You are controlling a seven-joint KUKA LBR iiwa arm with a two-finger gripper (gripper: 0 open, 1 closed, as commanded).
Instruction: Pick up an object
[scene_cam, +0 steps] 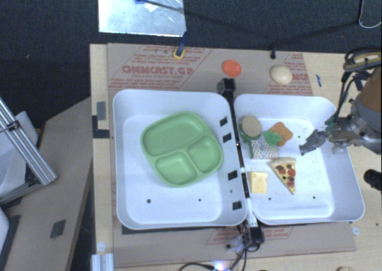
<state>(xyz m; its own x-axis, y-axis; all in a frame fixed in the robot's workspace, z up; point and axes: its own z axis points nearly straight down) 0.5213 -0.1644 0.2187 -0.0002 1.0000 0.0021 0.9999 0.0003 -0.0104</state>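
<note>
the toys sit in the right bin [343,201], all close to its left wall. near the back left corner is a tan round bun [251,125]. just beside it is an orange cookie piece [280,131] with a small green thing [272,138] touching it. under them lies a speckled grey square [260,148]. closer to the front are a pizza slice [285,173] and a yellow cheese square [258,182] by the left wall. the gripper [313,142] hangs over the right bin near its right edge, apart from the toys, with nothing seen in it. it is too blurry to tell if it is spread or pressed together. the left bin [128,204] holds a green tray [181,147] in its middle. on the bench [197,64], past the back edge of the bins, rest an orange ball [231,68] and a cream egg [281,74].
</note>
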